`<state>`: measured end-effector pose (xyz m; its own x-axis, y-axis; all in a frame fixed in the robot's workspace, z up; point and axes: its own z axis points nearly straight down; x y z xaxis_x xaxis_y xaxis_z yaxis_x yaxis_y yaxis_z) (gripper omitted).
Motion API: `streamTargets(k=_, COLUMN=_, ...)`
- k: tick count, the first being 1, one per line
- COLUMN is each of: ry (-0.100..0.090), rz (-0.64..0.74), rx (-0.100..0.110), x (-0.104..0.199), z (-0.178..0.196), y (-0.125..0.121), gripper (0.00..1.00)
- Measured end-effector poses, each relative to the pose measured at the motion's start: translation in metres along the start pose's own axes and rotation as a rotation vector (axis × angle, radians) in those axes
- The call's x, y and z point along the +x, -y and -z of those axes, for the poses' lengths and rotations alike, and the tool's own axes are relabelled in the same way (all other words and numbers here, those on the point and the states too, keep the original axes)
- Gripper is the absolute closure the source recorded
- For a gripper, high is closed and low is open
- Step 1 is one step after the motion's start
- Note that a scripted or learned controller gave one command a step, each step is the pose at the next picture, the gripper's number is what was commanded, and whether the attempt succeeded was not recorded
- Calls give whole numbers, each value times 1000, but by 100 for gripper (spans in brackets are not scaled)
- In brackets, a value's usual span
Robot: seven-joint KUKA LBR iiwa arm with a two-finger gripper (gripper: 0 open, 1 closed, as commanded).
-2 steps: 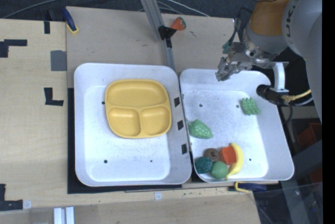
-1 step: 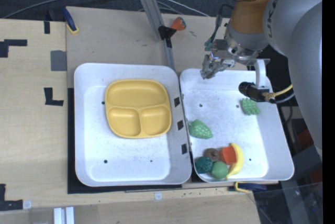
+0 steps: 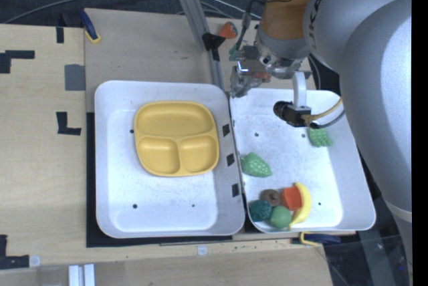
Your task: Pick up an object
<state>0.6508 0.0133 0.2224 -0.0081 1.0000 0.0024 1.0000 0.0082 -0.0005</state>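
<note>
The right bin (image 3: pixel 341 174) holds several small toys. A green leafy piece (image 3: pixel 256 165) lies near its left wall and a smaller green piece (image 3: pixel 320 137) near its right side. At the front sit a brown ring (image 3: pixel 270 196), a red block (image 3: pixel 292 198), a yellow banana (image 3: pixel 303 204), a light green ball (image 3: pixel 281 216) and a dark green lump (image 3: pixel 260 210), all bunched together. My gripper (image 3: pixel 243 81) hangs over the back left corner of this bin, apart from every toy, with nothing seen in it.
A yellow divided plate (image 3: pixel 177 137) lies in the left bin (image 3: pixel 120 201). A slanted metal post (image 3: pixel 190 4) rises behind the bins, just left of the gripper. Black cables loop above the wrist. A blue and yellow clamp (image 3: pixel 90 28) sits at the bench's back left.
</note>
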Motion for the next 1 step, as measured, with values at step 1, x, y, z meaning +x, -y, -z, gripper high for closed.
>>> streamTargets(k=1, ry=1, rz=-1, rx=1, x=55, z=-3, y=-14, gripper=100)
